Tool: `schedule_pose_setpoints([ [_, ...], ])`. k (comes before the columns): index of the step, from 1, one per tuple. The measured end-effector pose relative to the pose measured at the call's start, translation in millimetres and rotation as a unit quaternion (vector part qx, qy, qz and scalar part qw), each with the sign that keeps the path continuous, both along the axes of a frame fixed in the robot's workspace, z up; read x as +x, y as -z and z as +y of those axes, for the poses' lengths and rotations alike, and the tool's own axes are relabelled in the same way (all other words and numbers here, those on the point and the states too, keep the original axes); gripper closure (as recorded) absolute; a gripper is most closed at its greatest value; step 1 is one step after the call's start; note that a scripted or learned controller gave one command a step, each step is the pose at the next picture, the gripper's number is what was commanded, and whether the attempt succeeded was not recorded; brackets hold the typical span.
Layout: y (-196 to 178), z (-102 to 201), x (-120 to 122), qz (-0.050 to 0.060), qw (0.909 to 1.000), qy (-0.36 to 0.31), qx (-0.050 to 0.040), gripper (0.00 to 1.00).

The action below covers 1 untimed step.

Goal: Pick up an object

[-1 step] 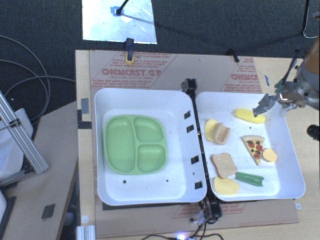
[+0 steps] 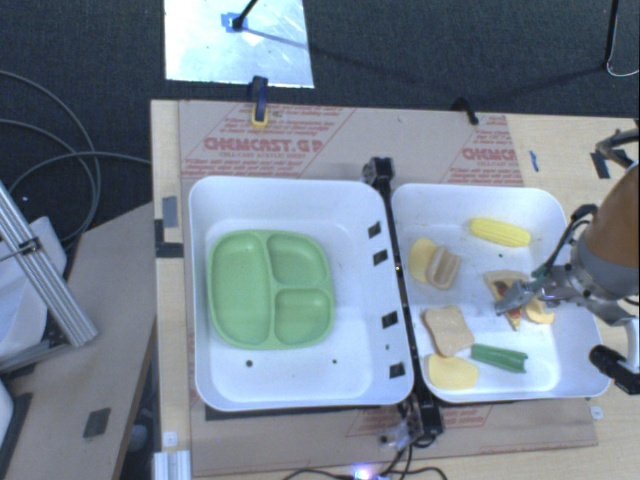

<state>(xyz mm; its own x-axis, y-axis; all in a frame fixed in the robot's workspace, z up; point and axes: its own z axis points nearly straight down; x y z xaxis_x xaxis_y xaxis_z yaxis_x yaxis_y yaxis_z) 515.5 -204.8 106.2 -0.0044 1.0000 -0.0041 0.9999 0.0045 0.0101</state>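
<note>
Target looks like the small brown-and-yellow toy food piece (image 2: 508, 290) in the right bin (image 2: 470, 196), near its right wall, roughly mid-depth. Gripper (image 2: 518, 298) down right at that piece, tips touching or nearly touching it; cannot tell whether closed on it or merely over it, too blurred and small. No clear sight of the piece between the tips, so not counted as held. Yellow round bit (image 2: 541, 314) just beside the piece, arm side. Corn cob (image 2: 499, 232) toward the far wall of the right bin from the piece. Bread-roll-like item (image 2: 436, 265) toward the bin divider. Toast slice (image 2: 447, 329) near-side and toward the divider; green bean-like stick (image 2: 498, 357) just nearside of the piece; yellow flat slice (image 2: 452, 372) at the near wall. Left bin (image 2: 290, 193) beside the right bin, holding a green sectioned plate (image 2: 270, 288), well apart from the action. Step judged: grasp attempt, at descent or closing stage, lift not yet done. Next move likely needs a firm close on the piece alone, then a straight lift clear of the yellow round bit and the bean; risk of a pinch on two items or a slip.
</note>
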Motion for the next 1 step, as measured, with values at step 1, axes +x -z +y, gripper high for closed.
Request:
schedule_pose_setpoints([
  [1,19.5,112.6,-12.5,0.000,1.0000,-0.003,0.0021,0.00],
])
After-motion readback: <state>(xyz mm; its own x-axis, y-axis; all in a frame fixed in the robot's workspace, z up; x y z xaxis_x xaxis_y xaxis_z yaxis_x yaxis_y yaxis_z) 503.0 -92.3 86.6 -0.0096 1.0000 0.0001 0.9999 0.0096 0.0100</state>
